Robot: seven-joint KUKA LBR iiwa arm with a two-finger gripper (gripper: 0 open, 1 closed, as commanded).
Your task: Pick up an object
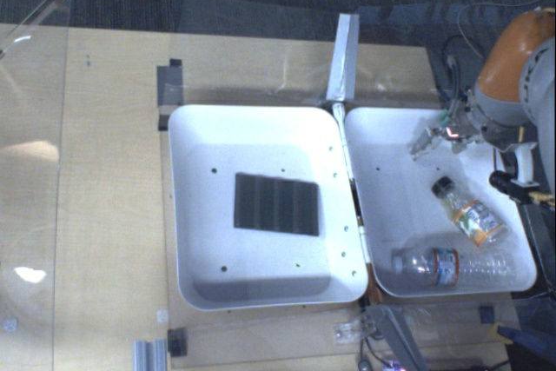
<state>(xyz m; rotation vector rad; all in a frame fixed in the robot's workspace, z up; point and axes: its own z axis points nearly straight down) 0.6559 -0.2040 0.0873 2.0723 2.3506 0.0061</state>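
Pale wooden bench under us, two white bins: our gripper [432, 140] hangs open and empty over the right bin's [382, 187] far side, so we judge the approach under way, needing a descent toward the small bottle [467, 214] or clear bottle [452, 264] nearby.

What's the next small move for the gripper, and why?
Probably shift the gripper toward the camera and lower it over the small bottle. It sits over the far part of the right bin, apart from both bottles. The small one, dark cap toward it, lies nearest; the clear bottle lies against the near wall, likely harder to grasp.
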